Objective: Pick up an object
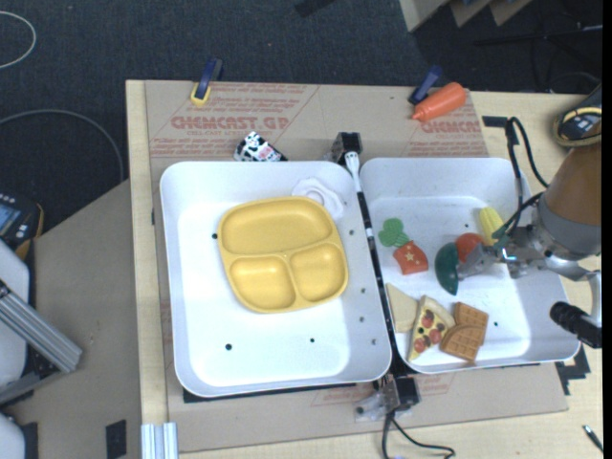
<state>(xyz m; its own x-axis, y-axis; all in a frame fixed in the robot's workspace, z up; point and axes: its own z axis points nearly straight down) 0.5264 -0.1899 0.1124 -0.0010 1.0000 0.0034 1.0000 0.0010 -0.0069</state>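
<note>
From my remote seat I looked at the right shallow white plastic bin (pixel 497 175), where the grey arm with the orange band (pixel 574 204) reached in from the right side. Its claw (pixel 483 256) was low among the toys, near the middle of this bin. Whether the claw was open or closed I could not tell, because its tip was too small and partly mixed with the toys around it.

The nearest things were a dark green rounded plastic toy (pixel 447 267), lying just beside the claw tip on its left, and a small round red-orange toy (pixel 468 244), touching or almost touching the tip from above in the picture. A little yellow toy piece (pixel 490 222) lay close behind them, toward the far wall. I judged the dark green toy to be the likely object to pick up. Its long axis ran roughly from far to near, so across the line of the arm.

Further to the left in the same bin lay a red block with a star (pixel 410 257) and a small green leafy toy (pixel 391 230). A toy pizza slice (pixel 430 325) and a brown waffle-like toy (pixel 466 331) lay toward the near edge.

The left white bin (pixel 191 285) carried a yellow divided plastic plate (pixel 282 253), well apart from the claw. I think nothing was lifted yet.
</note>
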